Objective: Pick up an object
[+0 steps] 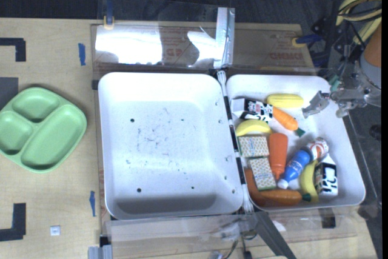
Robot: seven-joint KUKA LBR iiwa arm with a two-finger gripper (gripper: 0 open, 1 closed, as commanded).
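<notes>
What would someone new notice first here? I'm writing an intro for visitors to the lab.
First, the heap of bright toy food and bottles, such as a yellow plastic banana and a tall orange carrot-like piece, crowding the right shallow white bin. Next, the pale green divided plate lying on the wooden bench at far left. The two-finger metal gripper sits at the right bin's upper right rim.

Smooth white plastic bins (163,94), slightly glossy. Matt pale wood bench (48,51). Shiny clear plastic sheet (157,39) behind. Glossy plastic toy food (277,151) just below the dull metal gripper (330,103).
</notes>
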